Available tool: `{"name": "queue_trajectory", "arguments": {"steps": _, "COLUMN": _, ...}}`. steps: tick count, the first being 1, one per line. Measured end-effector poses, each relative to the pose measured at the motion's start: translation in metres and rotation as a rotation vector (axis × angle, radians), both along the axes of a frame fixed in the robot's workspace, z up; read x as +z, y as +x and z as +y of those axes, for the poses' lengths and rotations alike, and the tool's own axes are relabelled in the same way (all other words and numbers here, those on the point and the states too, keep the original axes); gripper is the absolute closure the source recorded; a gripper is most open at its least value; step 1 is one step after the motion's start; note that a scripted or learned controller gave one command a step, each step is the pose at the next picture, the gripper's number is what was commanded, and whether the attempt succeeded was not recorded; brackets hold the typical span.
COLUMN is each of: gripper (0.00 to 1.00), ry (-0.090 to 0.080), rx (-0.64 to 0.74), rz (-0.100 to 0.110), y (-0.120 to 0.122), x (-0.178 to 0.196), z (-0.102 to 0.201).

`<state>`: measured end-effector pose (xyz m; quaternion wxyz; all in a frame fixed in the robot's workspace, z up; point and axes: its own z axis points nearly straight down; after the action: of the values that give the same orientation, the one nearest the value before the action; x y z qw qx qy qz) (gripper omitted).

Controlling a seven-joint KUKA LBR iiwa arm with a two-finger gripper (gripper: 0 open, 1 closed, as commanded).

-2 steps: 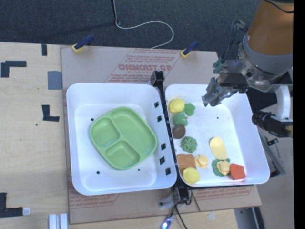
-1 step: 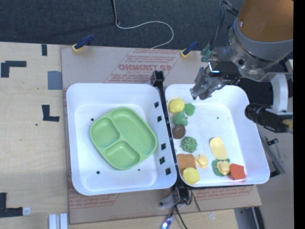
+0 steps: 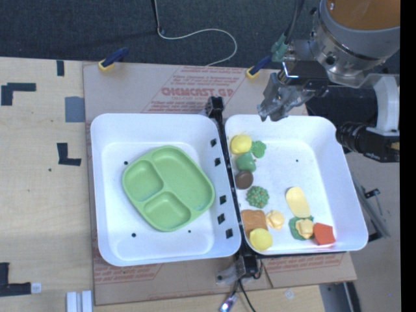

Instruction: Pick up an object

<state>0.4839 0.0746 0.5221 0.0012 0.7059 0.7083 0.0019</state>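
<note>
Camera view, looking down at a slant on the counter [image 3: 39,174]. Places are given relative to the divider [image 3: 224,174], the joined rims where the two white bins meet. Left of the divider, the left bin [image 3: 107,239] carries one green compartment plate [image 3: 168,187], lying flat near its middle. Just right of the divider, inside the right bin [image 3: 344,194], a column of small toy foods runs from far end to near end: a yellow lemon-like piece [image 3: 240,143] touching a green leafy piece [image 3: 258,149], a dark green piece [image 3: 246,162], a brown ball [image 3: 244,179], a green knobbly piece [image 3: 257,195], a brown bread-like piece [image 3: 253,219] and a yellow ball [image 3: 260,240]. Farther right of the divider lie a pale yellow oblong [image 3: 298,201] and, near the front rim, a red block [image 3: 324,234]. The claw [image 3: 276,109] hangs above the far rim of the right bin, right of the divider's far end, with nothing between its fingers; whether they stand wide or narrow cannot be told.

Step in hand, as judged: approach, before any descent. The next move calls for choosing one piece, centring over it and lowering; the crowded column leaves little finger room, so the isolated oblong looks the easier target.
</note>
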Motion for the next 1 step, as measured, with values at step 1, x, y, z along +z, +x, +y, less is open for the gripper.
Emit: {"name": "queue_trajectory", "arguments": {"steps": 1, "gripper": 1.00, "ry": -0.005, "rx": -0.014, "rz": 0.017, "y": 0.0098, "x": -0.1129, "z": -0.1067}}
